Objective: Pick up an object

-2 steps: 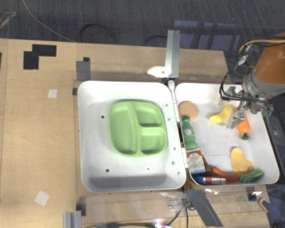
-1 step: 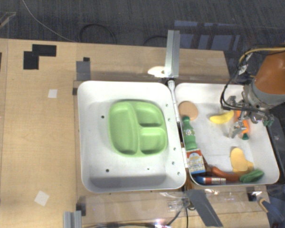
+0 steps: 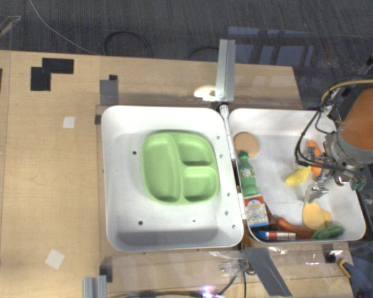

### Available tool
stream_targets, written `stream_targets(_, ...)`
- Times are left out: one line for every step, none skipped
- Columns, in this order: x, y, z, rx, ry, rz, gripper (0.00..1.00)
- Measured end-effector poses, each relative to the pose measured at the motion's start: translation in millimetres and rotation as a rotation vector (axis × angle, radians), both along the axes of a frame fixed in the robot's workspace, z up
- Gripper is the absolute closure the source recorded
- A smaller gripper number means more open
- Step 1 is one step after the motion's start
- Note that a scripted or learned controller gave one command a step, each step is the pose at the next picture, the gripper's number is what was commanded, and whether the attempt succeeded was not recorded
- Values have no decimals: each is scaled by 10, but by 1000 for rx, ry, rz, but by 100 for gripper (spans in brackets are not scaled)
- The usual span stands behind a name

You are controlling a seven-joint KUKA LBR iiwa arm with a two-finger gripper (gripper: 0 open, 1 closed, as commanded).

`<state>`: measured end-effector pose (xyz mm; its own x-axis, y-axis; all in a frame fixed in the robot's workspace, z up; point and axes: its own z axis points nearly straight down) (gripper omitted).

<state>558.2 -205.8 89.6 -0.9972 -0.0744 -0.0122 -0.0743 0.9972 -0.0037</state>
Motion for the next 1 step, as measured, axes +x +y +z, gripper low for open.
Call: stream_targets(-55, 331, 9, -4, -5, 225, 0)
